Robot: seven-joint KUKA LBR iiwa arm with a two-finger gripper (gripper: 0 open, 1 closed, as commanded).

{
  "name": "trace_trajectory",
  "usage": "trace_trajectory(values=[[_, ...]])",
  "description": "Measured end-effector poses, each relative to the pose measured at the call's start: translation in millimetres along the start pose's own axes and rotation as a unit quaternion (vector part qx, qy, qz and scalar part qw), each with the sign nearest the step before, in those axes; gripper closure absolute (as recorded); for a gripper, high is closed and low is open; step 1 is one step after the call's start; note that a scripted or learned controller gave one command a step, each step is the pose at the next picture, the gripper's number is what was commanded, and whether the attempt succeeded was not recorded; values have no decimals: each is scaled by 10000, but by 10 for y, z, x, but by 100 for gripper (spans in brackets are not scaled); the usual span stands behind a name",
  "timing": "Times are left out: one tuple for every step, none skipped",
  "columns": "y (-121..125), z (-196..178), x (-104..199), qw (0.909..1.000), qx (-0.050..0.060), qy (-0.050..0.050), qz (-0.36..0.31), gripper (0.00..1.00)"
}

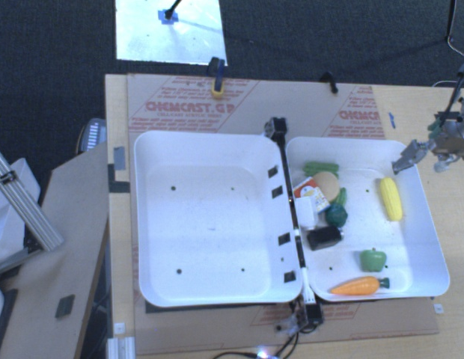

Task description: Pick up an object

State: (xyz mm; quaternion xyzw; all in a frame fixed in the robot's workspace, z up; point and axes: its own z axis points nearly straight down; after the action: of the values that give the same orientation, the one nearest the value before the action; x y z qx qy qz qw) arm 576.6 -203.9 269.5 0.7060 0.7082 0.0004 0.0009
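smooth plastic toy corn [391, 198] lies in the glossy right bin [434, 256]; hand [410, 158] open above its rim.

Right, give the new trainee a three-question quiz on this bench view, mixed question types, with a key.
1. True or false: the carrot lies in the left bin.
2. Multiple choice: which item lies closest to the end effector? A) green pepper B) corn cob C) black block
3. Fill the gap: the toys all sit in the ___ bin.

Key
1. False: it lies in the right bin, near its front edge.
2. B: the corn cob lies just below the end effector in the view.
3. right
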Motion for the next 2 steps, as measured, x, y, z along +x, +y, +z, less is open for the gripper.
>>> trace_trajectory(values=[[-415,790,874,10000,50,33,-36,0],[-632,1663,1132,10000,-85,-8,15,0]])
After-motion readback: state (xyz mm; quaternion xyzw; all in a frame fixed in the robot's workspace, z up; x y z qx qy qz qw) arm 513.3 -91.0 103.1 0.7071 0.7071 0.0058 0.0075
